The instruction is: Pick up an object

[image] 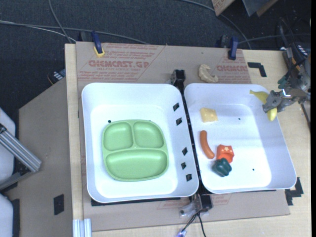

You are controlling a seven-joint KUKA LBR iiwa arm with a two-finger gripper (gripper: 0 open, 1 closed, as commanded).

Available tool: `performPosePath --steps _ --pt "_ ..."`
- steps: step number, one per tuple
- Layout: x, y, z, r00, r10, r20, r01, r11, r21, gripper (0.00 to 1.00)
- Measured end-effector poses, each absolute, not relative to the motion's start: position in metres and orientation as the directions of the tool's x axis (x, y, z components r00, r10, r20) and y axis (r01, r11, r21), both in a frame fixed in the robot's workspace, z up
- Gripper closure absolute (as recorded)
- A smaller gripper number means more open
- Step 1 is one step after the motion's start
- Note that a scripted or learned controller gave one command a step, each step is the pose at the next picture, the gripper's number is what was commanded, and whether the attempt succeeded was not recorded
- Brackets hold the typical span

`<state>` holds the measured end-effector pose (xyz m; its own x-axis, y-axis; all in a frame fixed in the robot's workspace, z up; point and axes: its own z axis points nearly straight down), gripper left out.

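Observation:
My gripper (pixel 272 101) reaches in from the right, over the far right rim of the right bin (pixel 256 181). Its grey fingers are shut across the middle of a yellow banana-shaped toy (pixel 259 96), whose ends stick out above-left of and below the fingers. On the right bin's floor lie a pale yellow block (pixel 209 115), an orange-red sausage (pixel 207 144), a red and orange piece (pixel 225 152) and a dark green pepper (pixel 221 168).
The left bin (pixel 94 107) holds a green divided plate (pixel 134 149). A tan lump (pixel 207 73) lies on the cardboard behind the bins. Blue clamps (pixel 98 46) pin the cardboard's back edge. Black clips line the wall between the bins.

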<state>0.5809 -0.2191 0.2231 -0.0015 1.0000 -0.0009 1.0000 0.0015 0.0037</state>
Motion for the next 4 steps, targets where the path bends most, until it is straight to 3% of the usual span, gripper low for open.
performPosePath --steps 2,3,4 --pt "0.568 -0.105 0.210 -0.006 1.000 0.004 1.000 0.006 -0.003 1.00" --pt "0.577 -0.047 0.215 -0.007 1.000 0.002 1.000 0.007 0.001 1.00" --pt "0.565 0.009 0.212 -0.006 1.000 0.003 1.000 0.006 -0.003 1.00"
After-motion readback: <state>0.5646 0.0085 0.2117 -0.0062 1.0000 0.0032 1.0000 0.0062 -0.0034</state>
